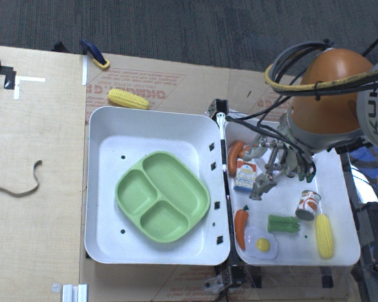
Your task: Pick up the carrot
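Carrot (240,227) at right bin's (337,260) near-left edge, against wall, egg (264,245) just beside. Gripper (262,187) above and behind it, fingers apparently apart, empty. Advice: descend along carrot's length, clear of wall and egg.

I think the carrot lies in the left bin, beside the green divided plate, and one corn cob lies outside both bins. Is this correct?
Not quite. The camera view shows the carrot in the right bin, by its left wall. The green divided plate sits alone in the left bin. One corn cob does lie outside both bins.
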{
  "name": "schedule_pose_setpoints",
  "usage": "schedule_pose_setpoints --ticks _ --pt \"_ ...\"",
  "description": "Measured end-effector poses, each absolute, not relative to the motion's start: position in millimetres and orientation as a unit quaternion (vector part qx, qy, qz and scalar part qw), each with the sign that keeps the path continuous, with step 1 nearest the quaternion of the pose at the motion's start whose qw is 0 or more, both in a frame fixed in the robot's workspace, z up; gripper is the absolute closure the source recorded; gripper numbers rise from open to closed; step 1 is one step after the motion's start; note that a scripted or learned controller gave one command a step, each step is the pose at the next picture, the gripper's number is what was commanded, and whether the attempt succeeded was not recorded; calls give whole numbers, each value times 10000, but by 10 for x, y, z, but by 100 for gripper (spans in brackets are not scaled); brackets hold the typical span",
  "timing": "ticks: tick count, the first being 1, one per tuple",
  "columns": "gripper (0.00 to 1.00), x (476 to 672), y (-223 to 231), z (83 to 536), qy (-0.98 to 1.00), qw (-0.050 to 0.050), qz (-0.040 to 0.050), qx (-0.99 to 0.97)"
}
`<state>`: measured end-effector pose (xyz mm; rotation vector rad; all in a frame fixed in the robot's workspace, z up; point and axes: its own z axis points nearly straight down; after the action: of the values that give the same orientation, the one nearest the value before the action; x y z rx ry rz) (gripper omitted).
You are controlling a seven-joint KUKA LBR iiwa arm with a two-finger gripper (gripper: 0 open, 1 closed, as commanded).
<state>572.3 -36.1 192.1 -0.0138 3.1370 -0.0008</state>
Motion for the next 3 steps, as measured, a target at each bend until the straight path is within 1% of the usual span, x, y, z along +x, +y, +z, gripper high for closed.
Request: schedule_pose_setpoints --ticks 1,2,3 --pt "0 5070 105 1916 10000 7 2 50" --pt "0 4782 270 1911 9969 0 0 -784" --pt "0 5164 -758 2592 9931 23 -5 -1172"
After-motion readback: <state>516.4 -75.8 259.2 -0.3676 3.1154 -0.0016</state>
